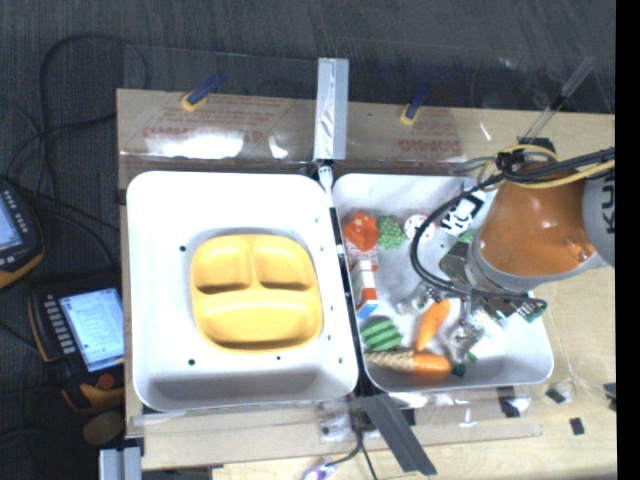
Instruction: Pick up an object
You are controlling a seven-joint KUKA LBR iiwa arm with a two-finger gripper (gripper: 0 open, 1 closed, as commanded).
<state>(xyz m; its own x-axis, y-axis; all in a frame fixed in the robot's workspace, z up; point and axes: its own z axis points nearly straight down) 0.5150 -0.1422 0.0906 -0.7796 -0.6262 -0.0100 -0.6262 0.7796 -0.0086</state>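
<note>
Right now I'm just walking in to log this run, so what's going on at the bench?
The grey and orange arm reaches in over the right bin, which holds small toy foods. Its pincer is low among them, beside an orange carrot-like piece; whether it grips anything is unclear. The left bin holds a yellow divided tray.

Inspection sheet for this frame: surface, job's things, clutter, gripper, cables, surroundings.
Surface: bench bearing left bin and right bin, side by side.
Job's things: right bin holds a carrot, a second carrot, a green striped item and a red item.
Clutter: yellow divided tray in the left bin.
Gripper: gripper low over the right bin beside the carrots; finger state unclear.
Cables: black and yellow cables on the arm; black cables on the floor.
Surroundings: handheld screen device left of the bench.
</note>
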